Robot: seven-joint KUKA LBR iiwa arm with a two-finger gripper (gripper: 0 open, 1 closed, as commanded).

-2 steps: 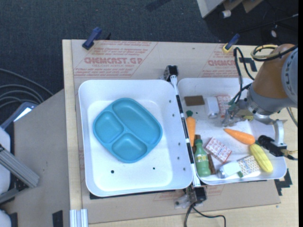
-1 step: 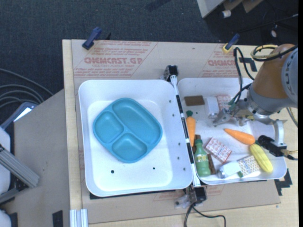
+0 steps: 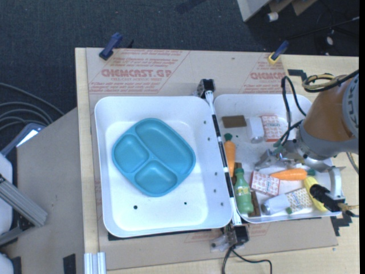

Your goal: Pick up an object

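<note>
Over the right bin (image 3: 239,103), near its middle and toward the right wall, hangs the gripper (image 3: 272,156), wrist and orange band reaching in from the right; cannot tell whether open or closed, and nothing seen between the jaws. Just below lies an orange carrot (image 3: 290,174), crosswise, likely the nearest candidate for a pick. Along the left wall sit a second carrot (image 3: 229,152) and a green bottle (image 3: 243,192), end to end, awkward to reach so close to the rim. Near the back edge rest a brown block (image 3: 234,121) and a red-patterned packet (image 3: 271,127). Centred in the left bin (image 3: 108,210) sits a blue divided tray (image 3: 153,155), well apart from the clutter.
</note>
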